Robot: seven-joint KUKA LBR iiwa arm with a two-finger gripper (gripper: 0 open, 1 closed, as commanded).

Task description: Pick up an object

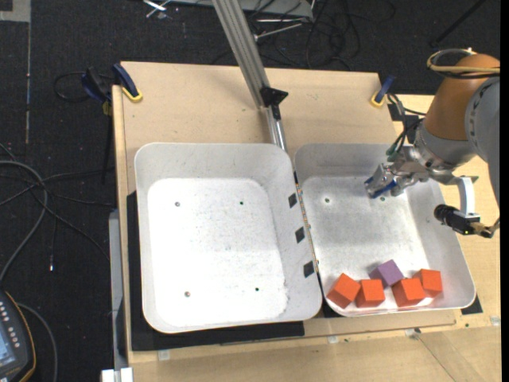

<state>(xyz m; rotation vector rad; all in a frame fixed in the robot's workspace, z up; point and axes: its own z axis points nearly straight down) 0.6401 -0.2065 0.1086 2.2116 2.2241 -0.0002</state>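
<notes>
We saw five blocks (387,286), four orange and one purple, at six o'clock in the right bin (350,221). Our hand (384,185) hung at twelve o'clock, well apart from them. We couldn't tell if it was spread. We think it next needed to move toward six o'clock.

Even overhead light, soft shadows, slightly grainy picture, dark surrounding floor.

No legible text or labels
</notes>
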